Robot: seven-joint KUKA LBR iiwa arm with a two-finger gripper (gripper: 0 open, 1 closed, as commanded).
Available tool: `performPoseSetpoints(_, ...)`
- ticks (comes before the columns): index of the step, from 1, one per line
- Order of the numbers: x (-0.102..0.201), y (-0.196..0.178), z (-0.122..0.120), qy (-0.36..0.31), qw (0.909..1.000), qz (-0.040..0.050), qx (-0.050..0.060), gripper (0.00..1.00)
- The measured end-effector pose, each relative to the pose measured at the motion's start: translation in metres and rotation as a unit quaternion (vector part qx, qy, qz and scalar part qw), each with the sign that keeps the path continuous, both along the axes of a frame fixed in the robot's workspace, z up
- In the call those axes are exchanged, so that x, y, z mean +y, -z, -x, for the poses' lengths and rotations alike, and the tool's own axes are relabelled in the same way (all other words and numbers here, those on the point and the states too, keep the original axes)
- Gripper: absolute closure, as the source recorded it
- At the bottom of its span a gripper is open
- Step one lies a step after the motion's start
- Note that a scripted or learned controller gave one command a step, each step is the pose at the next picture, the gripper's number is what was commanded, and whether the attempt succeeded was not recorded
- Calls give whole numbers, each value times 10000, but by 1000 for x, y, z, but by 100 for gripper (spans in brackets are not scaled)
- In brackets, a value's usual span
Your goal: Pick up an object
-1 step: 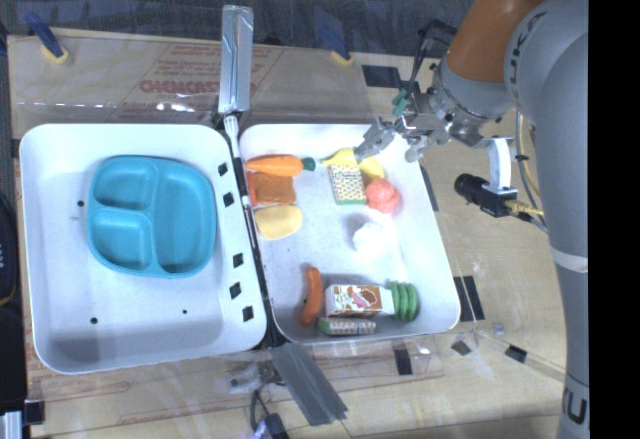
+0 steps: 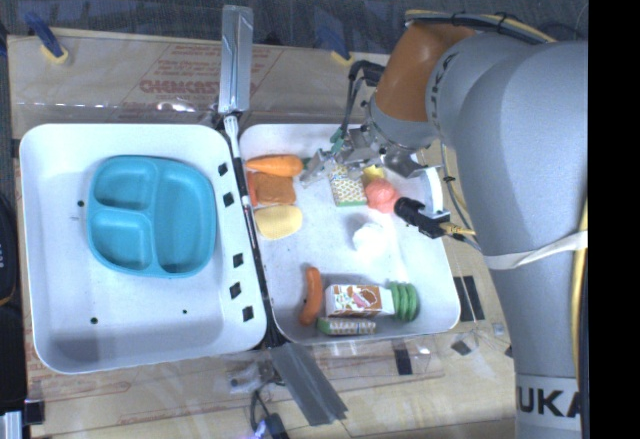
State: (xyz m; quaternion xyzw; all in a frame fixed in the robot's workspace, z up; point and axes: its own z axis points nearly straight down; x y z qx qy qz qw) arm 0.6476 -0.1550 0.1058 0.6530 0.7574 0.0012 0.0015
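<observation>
The gripper (image 2: 335, 155) sits low in the right bin (image 2: 435, 312) near its 12 o'clock edge; whether its fingers are open or closed cannot be told. Toy food lies around it: carrot (image 2: 275, 166) at 9 o'clock, checkered piece (image 2: 347, 189) and pink ball (image 2: 380, 194) at 5 o'clock. A blue tray (image 2: 152, 214) rests in the left bin (image 2: 50, 327).
</observation>
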Motion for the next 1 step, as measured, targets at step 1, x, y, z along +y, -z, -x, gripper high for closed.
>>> performPoseSetpoints(1, 49, 5, -6, -326, 9995, 17, -32, 0)
